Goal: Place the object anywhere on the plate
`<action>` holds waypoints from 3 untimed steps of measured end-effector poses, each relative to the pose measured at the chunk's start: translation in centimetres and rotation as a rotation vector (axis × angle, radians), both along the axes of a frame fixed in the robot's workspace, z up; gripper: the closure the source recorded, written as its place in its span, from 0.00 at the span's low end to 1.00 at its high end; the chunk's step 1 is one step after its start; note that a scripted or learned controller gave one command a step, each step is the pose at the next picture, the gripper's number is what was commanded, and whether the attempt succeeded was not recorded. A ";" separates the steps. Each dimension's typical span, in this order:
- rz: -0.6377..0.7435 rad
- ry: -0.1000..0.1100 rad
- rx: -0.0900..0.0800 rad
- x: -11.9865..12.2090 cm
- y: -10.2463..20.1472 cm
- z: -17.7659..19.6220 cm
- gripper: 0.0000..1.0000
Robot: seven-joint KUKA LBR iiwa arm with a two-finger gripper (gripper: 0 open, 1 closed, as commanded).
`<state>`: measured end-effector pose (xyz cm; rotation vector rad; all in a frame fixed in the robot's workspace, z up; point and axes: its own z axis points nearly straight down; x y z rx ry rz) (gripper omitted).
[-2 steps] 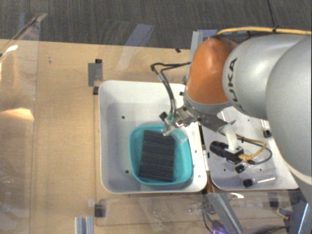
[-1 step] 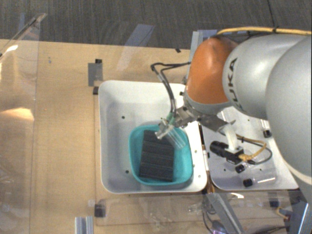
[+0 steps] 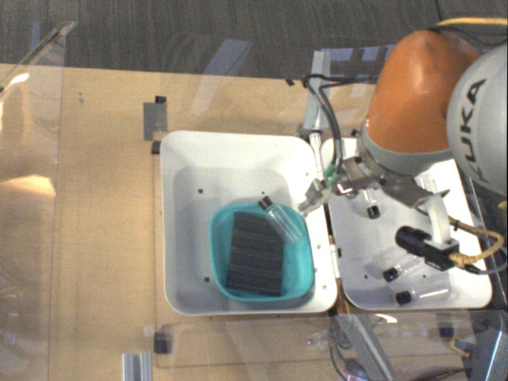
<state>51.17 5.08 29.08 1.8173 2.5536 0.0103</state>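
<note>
A teal plate [image 3: 225,227] lies in the left white bin [image 3: 184,213], toward its front right. On the plate rests a black ribbed block [image 3: 255,254]. A clear tube with a black cap [image 3: 282,219] lies slanted across the plate's upper right rim. My gripper [image 3: 321,190] hangs below the orange wrist [image 3: 417,94], over the wall between the two bins, just right of the tube. Nothing is visibly held in it.
The right white bin [image 3: 357,280] holds several small clear tubes with black caps [image 3: 401,270] near its front. The arm's grey body and a black cabled fitting [image 3: 425,244] cover much of that bin. Bare wooden bench [image 3: 79,213] stretches to the left.
</note>
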 end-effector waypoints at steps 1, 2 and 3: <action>0.037 -0.003 -0.001 -0.7 -4.7 9.6 0.00; -0.035 -0.004 -0.004 -1.4 -14.8 14.7 0.00; -0.121 -0.003 -0.005 -2.3 -21.6 14.6 0.00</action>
